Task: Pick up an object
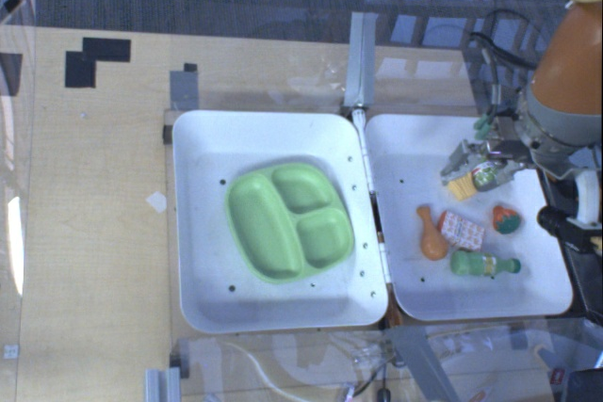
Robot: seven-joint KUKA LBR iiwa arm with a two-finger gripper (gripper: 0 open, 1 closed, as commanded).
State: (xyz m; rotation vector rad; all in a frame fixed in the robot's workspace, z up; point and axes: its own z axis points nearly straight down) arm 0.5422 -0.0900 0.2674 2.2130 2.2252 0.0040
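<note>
My gripper (474, 163) hangs over the upper part of the right bin (405, 297), below the orange band of the arm. Right under it are a small green and silver object (486, 175) and a yellow block (461, 190); whether either is held I cannot tell. Lower in the same bin lie an orange gourd-shaped toy (431, 236), a red and white packet (462, 229), a small red and green round toy (507, 220) and a green bottle (482, 265) on its side.
The left bin (203, 297) holds a green divided plate (287, 219). A raised divider (369, 193) runs between the two bins. Cables and the arm's body (570, 71) crowd the right bin's upper right corner.
</note>
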